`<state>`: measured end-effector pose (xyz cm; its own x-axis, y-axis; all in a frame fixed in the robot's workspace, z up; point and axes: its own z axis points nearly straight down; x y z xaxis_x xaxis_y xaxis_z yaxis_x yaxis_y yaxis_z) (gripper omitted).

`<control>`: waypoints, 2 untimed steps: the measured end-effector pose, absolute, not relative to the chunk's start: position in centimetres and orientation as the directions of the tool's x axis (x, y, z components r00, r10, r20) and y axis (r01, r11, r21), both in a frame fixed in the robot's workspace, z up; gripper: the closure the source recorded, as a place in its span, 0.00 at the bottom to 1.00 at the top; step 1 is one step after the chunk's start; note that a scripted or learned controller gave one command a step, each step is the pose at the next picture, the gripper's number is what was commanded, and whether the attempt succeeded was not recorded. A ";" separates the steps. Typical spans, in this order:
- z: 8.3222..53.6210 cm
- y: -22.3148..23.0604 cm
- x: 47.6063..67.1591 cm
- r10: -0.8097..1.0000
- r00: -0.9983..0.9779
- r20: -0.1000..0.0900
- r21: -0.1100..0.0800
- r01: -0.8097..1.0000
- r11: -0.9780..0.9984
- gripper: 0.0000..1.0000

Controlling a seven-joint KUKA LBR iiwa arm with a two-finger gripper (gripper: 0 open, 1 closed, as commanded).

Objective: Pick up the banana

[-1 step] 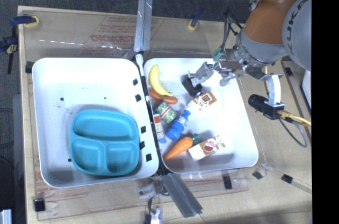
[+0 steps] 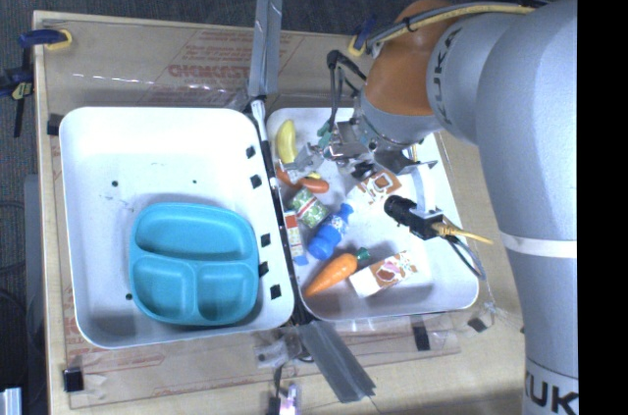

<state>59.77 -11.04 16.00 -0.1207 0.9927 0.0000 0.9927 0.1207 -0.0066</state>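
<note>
We look down on a counter (image 2: pixel 147 60) that carries two shallow white bins side by side. The left bin (image 2: pixel 108 148) holds a blue compartment tray (image 2: pixel 196 263), which lies flat in its lower half with the three hollows facing up. The right bin (image 2: pixel 446 281) is crowded. The banana (image 2: pixel 286 142), the thing to be picked, lies in this bin's upper left corner, close to the wall shared with the left bin, its length running roughly up and down in the view. The gripper (image 2: pixel 334 146) hangs over the upper middle of the right bin, just to the right of the banana, on the grey arm with the orange band that reaches in from the right. We cannot tell whether the gripper is spread or closed, and we see nothing held in it; the banana rests on the bin floor beside it. Just below the banana sits a small red and orange item (image 2: pixel 312 182), and under that a green packet (image 2: pixel 310 207). A blue bottle (image 2: pixel 329 233) lies tilted near the middle of the bin. Below it an orange carrot (image 2: pixel 331 273) points toward the lower left, and a small white carton (image 2: pixel 385 274) lies just beside the carrot's green end
</note>
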 end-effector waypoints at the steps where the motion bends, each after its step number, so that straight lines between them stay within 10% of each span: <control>1: 10.8 -11.3 65.1 0.999 -0.040 -0.003 0.007 0.999 0.040 0.00; 2: 10.6 -11.3 66.3 0.999 -0.035 -0.008 0.020 0.999 0.035 0.00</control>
